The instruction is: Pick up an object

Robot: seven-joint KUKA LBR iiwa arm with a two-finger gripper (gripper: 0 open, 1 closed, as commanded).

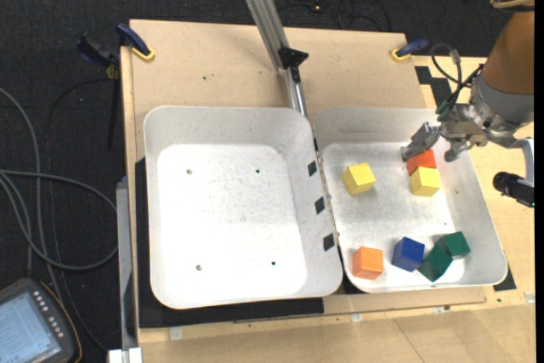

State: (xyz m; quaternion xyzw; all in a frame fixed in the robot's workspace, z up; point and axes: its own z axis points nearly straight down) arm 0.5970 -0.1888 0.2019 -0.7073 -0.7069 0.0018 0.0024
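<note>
From above, two shallow white bins sit side by side on the wooden bench [221, 55]. The left bin [161, 140] has a speckled floor. The right bin [489, 268] holds all the blocks.

The grey arm [510, 72] comes in over the right bin's far right corner, and its gripper [440, 144] hangs low there, just above the floor. Two fingers can be made out, one pale finger [421, 140] to the left and another toward the right, standing a little apart. Between and just below them sits a red-orange block [421, 160], but I cannot tell whether the fingers actually grip it or merely hover at it.

Touching that block on its near side is a yellow block [425, 181]. A second yellow cube [359, 178] lies nearer the bin's left edge, well apart from the gripper. Along the near edge sit an orange cube [367, 262] by the near left corner, a blue cube [409, 252] beside it, and two dark green blocks [445, 254] close together toward the near right corner.

A slanted metal pole [259, 4] crosses the bench's far edge.
</note>
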